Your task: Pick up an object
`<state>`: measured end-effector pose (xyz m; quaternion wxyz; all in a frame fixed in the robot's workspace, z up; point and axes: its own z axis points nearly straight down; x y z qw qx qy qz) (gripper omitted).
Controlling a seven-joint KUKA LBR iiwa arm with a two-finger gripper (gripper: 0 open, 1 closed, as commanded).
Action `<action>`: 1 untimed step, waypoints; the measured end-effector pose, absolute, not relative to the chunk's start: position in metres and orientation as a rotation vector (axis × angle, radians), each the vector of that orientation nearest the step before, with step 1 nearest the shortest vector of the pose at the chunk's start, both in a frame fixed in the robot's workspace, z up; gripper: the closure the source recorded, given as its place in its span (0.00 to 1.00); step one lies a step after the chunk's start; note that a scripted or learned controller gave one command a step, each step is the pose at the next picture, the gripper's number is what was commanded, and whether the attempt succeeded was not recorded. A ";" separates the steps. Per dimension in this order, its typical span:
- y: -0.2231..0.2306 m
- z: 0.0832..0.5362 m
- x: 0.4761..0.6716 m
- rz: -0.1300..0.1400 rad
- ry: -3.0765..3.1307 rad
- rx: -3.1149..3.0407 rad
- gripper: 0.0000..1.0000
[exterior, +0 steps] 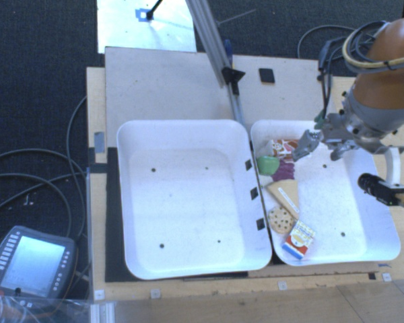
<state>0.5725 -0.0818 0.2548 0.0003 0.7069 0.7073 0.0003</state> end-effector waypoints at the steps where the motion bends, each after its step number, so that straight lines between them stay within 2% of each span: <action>1: -0.082 0.265 0.573 0.002 2.222 2.219 1.00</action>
